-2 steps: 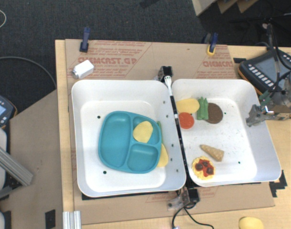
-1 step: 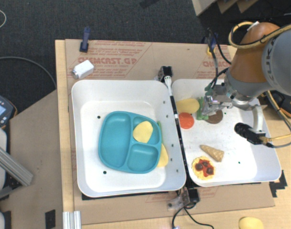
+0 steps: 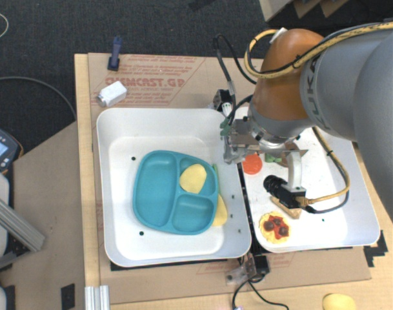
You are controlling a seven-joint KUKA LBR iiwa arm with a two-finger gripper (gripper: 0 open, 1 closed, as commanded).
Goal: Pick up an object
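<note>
My gripper (image 3: 246, 154) hangs over the inner wall between the two bins, at the right bin's upper left corner. A small orange-red round object (image 3: 252, 166) lies right under it; I cannot tell whether the two touch. A pizza-like toy slice (image 3: 274, 227) with red topping rests near the right bin's front edge. A small tan piece (image 3: 289, 208) lies just above it. In the left bin a blue divided plate (image 3: 159, 192) carries a yellow rounded piece (image 3: 193, 177). A second yellow piece (image 3: 221, 210) pokes out from under the plate's right edge.
The arm's grey and orange body covers much of the right bin (image 3: 351, 225). The left bin's (image 3: 115, 173) walls surround the plate closely on the right. A white block (image 3: 112, 93) and a blue clip (image 3: 115, 53) lie on the cardboard behind the bins.
</note>
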